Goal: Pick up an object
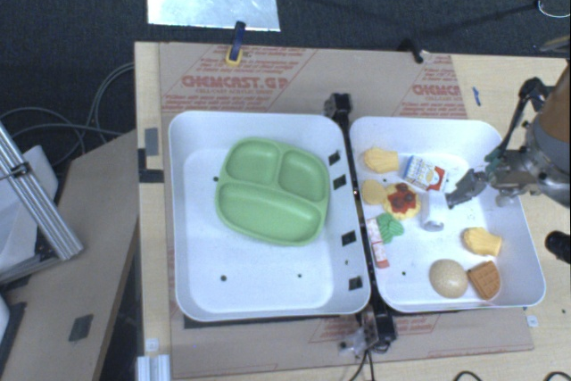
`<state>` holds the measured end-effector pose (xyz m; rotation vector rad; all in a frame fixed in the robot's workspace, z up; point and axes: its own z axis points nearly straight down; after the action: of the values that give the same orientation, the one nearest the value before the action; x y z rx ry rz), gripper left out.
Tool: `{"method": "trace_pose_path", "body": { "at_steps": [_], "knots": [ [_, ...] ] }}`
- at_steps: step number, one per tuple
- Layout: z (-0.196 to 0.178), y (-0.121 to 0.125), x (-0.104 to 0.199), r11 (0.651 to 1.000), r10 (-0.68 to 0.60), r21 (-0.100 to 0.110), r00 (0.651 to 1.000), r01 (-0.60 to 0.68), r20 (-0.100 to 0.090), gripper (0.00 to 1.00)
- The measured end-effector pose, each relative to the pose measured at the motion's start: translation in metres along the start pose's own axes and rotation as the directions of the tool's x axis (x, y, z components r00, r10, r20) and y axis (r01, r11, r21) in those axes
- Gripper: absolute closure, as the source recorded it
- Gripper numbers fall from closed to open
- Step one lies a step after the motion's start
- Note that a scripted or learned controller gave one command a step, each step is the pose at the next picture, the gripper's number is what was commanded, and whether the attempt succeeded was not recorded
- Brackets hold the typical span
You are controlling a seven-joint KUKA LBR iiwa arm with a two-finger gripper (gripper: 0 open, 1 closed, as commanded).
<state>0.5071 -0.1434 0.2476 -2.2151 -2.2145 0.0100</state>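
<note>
Tool (466, 189) hovering over the right white bin (526, 281)

Its grip state is unclear; descending among crowded toy foods, it is risking nudging the small red-and-white carton (423, 172).

the cardboard sheet (268, 76) under the bins reads "chemcast gp" in red.

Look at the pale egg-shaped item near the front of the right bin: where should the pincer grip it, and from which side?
Grip the pale egg-shaped item across its narrower middle, coming straight down from above. It lies flat on the floor of the right bin, rounded with no handle. The brown waffle-like piece sits close on one side, so probably place the fingers on the near and far sides, where the floor looks bare.
</note>
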Motion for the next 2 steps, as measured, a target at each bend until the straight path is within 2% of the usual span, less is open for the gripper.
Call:
{"method": "trace_pose_path", "body": {
  "at_steps": [1, 2],
  "knots": [
    [-0.006, 0.002, 0.0, 1.0, -0.003, -0.013, 1.0, 0.003, 0.003, 0.0],
    [0.035, 0.007, 0.0, 1.0, -0.001, -0.01, 1.0, 0.001, 0.001, 0.0]
  ]
}}
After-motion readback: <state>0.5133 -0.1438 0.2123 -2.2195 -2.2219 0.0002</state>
